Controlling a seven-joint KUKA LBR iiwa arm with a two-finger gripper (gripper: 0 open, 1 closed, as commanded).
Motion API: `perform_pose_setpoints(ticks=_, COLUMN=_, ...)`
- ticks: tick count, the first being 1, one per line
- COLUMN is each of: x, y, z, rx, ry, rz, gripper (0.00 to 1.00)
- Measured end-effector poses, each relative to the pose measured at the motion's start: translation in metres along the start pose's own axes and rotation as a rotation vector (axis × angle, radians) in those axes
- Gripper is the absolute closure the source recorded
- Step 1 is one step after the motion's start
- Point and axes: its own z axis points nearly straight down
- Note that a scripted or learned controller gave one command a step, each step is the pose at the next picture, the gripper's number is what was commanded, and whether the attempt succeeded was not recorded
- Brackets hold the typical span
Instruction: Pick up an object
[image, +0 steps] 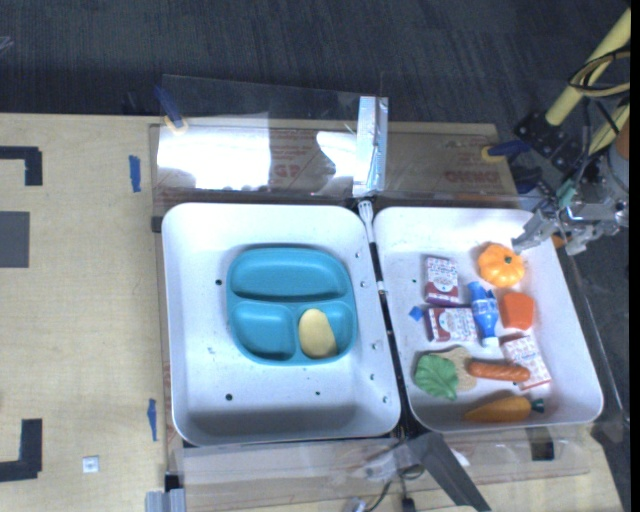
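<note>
A robotics lab or test cell is suggested rather than a home or kitchen. Two shallow white bins (262, 222) are set side by side on a plywood counter (80, 300), which is marked with black corner brackets (28, 165) and strips of blue tape (134, 172). A clear plastic panel (270, 140) is stood behind the bins. Toy food (500, 264) is laid out in the right bin. Cabling and what appear to be yellow hoses (590, 70) are seen at the upper right, above dark carpet-like flooring (300, 40).
</note>
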Motion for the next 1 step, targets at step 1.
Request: perform_pose_setpoints(ticks=1, x=0.0086, y=-0.0018, z=0.1194, rx=-0.004, ry=0.002, rz=-0.010, gripper=0.00)
